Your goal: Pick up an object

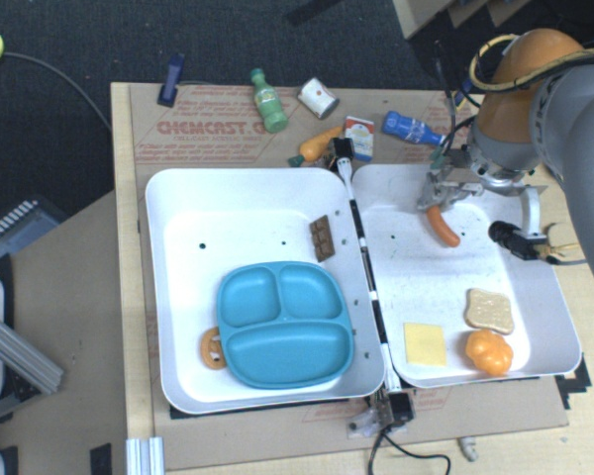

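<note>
Nearest the camera: a bench edge with cables, then two shallow white bins side by side, the left bin [168,265] and the right bin [554,310].
Left bin, front: a blue divided plate [282,322] with a small pretzel [212,348] tucked against its left edge; farther back, a brown chocolate bar [322,237] lies near the divider.
Right bin, front: a yellow cheese slice [425,344], an orange [489,352] just beside it, and a slice of bread [489,311] right behind the orange.
Right bin, back: a sausage [442,227], lying at a slant, well apart from the food at the front.
My claw [445,192]: low over the back of the right bin, directly at the far end of the sausage. I cannot tell whether it is apart or together, and I cannot see the sausage held.
Step in hand, as I judge it: closing on the sausage, the nearest thing to my claw.
Doing it well: I should straddle the sausage across its narrow width near the middle, not the tip, go low enough to get round it, and lift straight up, because a round sausage could roll or slip out.
Beyond the bins: a green bottle [269,102], a blue bottle [412,128], a carrot [317,147] and a small carton [358,138] on the board.
</note>
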`<state>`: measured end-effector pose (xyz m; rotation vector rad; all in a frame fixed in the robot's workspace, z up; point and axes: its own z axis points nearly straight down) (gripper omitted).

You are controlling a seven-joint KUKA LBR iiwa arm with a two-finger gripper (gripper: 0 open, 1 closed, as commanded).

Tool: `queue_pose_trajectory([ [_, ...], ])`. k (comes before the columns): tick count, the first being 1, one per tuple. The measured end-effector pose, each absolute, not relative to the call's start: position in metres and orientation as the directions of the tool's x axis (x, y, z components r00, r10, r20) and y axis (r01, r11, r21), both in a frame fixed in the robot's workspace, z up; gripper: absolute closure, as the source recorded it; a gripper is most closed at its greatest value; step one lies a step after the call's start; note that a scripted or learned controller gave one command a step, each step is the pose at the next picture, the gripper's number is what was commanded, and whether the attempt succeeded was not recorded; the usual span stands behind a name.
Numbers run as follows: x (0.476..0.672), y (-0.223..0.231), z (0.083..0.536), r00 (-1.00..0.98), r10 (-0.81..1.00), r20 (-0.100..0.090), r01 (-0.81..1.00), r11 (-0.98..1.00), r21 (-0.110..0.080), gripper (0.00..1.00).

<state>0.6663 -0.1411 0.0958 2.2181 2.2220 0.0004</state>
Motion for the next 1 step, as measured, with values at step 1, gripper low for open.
queue_pose_trajectory([
  [1,0.6126,-0.0619,0.1855,-0.002,1.000,0.001,1.000,0.002,0.000,1.00],
])
